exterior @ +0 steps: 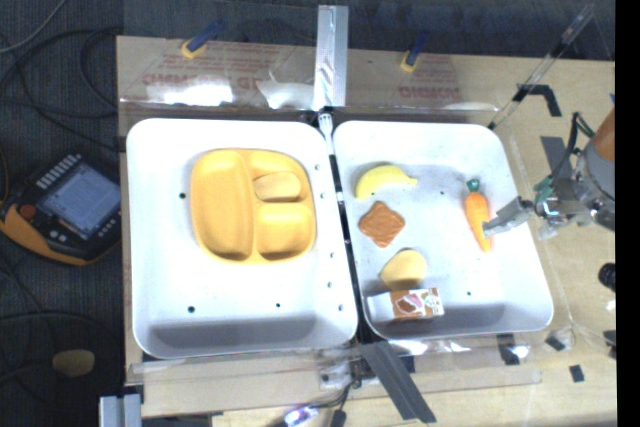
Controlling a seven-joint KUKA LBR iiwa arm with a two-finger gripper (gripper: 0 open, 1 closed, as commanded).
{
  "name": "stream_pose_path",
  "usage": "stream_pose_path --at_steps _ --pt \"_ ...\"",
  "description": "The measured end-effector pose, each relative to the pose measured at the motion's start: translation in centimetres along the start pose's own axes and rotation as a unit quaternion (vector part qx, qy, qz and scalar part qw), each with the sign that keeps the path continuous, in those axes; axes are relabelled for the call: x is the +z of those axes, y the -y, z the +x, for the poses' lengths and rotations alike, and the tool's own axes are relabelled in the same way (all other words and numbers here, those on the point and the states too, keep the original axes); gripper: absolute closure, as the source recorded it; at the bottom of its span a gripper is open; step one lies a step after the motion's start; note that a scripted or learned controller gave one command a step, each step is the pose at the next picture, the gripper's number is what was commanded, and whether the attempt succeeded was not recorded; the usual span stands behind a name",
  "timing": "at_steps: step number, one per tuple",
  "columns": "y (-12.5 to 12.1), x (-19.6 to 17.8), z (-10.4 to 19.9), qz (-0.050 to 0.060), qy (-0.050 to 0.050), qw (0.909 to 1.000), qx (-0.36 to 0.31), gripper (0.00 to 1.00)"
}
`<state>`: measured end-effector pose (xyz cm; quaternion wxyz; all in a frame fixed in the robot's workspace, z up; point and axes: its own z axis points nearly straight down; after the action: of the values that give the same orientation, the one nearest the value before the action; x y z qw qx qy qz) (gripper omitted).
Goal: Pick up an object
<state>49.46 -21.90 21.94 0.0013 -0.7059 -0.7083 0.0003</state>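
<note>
Small printed box [417, 303] at right bin [440, 325] front | pincer [512, 218] near carrot [477, 215], openness unclear, holding nothing visible | advice: centre over carrot, descend straight, close across its width

Orange carrot [477, 215], yellow tray [225, 205]

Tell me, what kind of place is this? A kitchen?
Probably a robot lab, not a kitchen. A gripper reaches over two white bins, the food like the carrot looks like toys, and a control pendant lies on the carpet.
</note>
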Motion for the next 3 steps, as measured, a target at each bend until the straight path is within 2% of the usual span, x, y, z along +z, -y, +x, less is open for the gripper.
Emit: stream_pose_path --at_steps 1,2,3 --pt "-5.4 6.5 0.5 0.0 0.0 0.9986 0.053 0.0" --pt "-6.5 8.6 3.5 0.001 -0.001 0.9906 0.137 0.0" --pt "-8.4 12.2 1.5 -0.003 -0.002 0.9926 0.122 0.0"
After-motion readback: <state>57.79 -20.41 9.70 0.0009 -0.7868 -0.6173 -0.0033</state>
